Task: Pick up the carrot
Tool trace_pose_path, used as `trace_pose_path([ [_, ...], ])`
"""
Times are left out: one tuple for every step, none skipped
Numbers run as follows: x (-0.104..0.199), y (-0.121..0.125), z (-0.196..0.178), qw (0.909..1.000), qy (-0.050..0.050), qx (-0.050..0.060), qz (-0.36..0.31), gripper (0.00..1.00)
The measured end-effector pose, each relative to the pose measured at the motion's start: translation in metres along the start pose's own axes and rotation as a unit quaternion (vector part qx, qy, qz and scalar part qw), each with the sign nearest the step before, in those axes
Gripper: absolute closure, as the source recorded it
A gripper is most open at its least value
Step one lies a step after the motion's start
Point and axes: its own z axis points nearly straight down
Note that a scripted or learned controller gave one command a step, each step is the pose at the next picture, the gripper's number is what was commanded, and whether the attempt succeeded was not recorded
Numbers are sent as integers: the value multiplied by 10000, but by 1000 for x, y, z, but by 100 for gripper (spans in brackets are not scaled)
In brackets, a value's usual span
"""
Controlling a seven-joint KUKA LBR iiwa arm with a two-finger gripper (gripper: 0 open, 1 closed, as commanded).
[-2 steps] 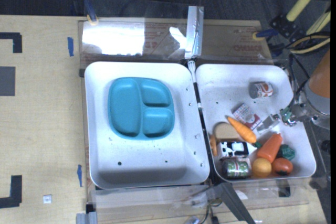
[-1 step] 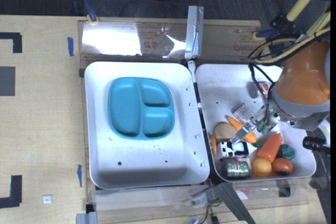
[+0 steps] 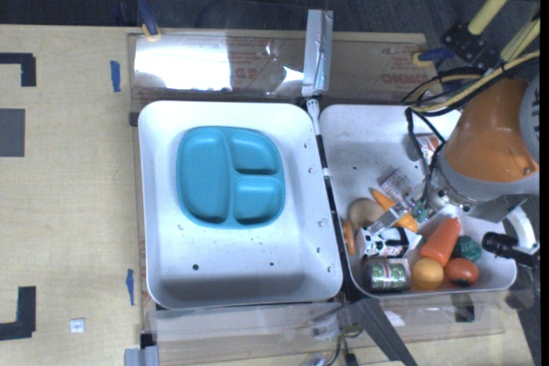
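1. Carrot (image 3: 440, 240): not yet lifted; lying tilted in the right bin (image 3: 360, 129) near its front edge, among other toy food.
2. Gripper (image 3: 410, 214): low over the clutter, just left of the carrot; opening impossible to tell, nothing seen held.
3. Carrot again: smooth, tapered, orange-red, with a green top.
4. Neighbours: round orange (image 3: 427, 273), glossy tomato (image 3: 462, 271), small ridged can (image 3: 388, 274).
5. Left bin (image 3: 163, 210): shallow white plastic, carrying a blue divided plate (image 3: 230, 176).

Arm (image 3: 493, 141) hides right bin's (image 3: 360, 129) corner; gripper (image 3: 418, 208) fingers — indistinct.
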Motion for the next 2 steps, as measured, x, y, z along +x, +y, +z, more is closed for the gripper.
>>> trace_pose_path([
  [-1,2,-11,10000,-27,-34,4,100],
  [15,62,-124,9974,45,71,-714,100],
])
